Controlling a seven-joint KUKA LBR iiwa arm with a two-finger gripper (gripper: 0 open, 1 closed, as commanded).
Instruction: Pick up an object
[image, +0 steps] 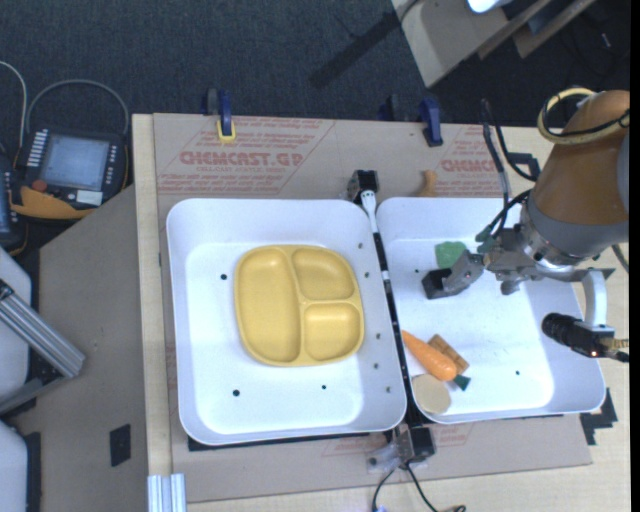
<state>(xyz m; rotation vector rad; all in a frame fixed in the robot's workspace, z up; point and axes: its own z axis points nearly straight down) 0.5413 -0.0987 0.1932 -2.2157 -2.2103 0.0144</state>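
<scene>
My gripper (480, 282) hangs over the upper middle of the right bin (530, 395), open, with nothing between its fingers. Its left fingertip (443, 284) is just below a small green object (450, 252) near the bin's back; I cannot tell whether they touch. Lower in the same bin lies an orange carrot (428, 353) with a brown piece (452, 357) against it. A small teal bit (462, 382) and a beige disc (432, 396) sit just below the carrot.
The left bin (200, 380) holds a yellow divided plate (298, 303). A black device (575, 335) with a red light juts over the right bin's right edge. The divider (383, 290) between the bins runs close to the carrot.
</scene>
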